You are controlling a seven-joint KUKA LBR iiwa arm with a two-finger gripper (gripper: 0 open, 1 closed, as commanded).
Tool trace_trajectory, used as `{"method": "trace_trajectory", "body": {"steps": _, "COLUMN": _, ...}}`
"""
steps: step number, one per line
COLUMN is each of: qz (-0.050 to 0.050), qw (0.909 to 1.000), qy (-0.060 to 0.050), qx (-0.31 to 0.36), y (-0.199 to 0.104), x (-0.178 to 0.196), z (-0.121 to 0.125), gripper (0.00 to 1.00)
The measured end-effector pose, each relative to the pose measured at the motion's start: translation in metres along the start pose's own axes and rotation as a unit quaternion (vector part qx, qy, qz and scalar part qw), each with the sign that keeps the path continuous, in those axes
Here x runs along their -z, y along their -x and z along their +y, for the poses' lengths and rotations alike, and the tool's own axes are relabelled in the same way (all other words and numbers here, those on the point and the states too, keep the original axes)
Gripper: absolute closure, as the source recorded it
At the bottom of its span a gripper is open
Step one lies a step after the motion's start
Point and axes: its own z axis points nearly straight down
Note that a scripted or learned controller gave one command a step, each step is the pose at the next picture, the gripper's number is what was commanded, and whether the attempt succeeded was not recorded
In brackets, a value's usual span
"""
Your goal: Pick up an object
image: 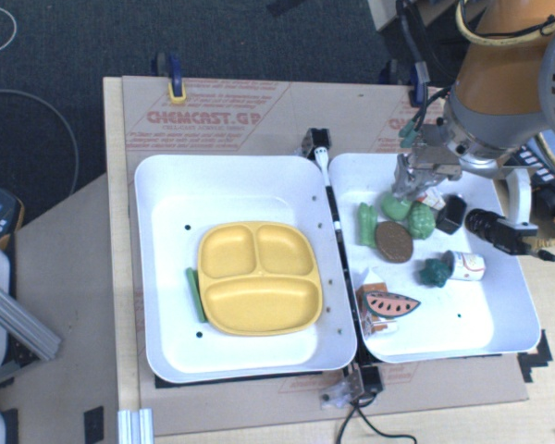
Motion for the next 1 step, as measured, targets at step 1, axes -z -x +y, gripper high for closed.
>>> {"method": "trace_trajectory", "body": {"steps": 1, "qz": 0.001, "qw": 1.0000, "qy": 0.002, "qx": 0.002, "y": 0.0387, "x": -0.0995, "z": 0.0199, "gripper": 1.00}}
